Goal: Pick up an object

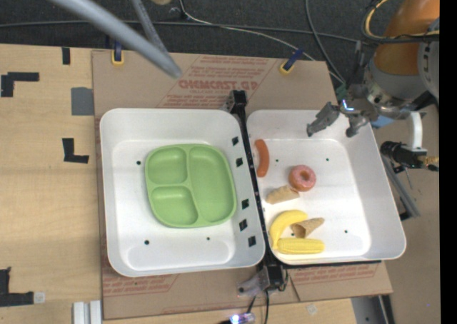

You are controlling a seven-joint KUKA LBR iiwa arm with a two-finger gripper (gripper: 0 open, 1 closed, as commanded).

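Note:
My gripper (334,124) hangs over the back right part of the right bin (382,194), fingers spread apart and open, nothing between them. Below and left of it lie a red-orange sausage (261,156), a pink donut (303,178), a tan bread piece (283,193), a yellow banana (285,223), a small cone-like brown piece (308,227) and a yellow corn cob (300,246). All rest on the bin floor, apart from the gripper.
The left bin (121,137) holds a green divided plate (191,185). A black divider (245,173) runs between the bins. Cables cross the dark area behind, and a grey pole (93,8) slants across the upper left.

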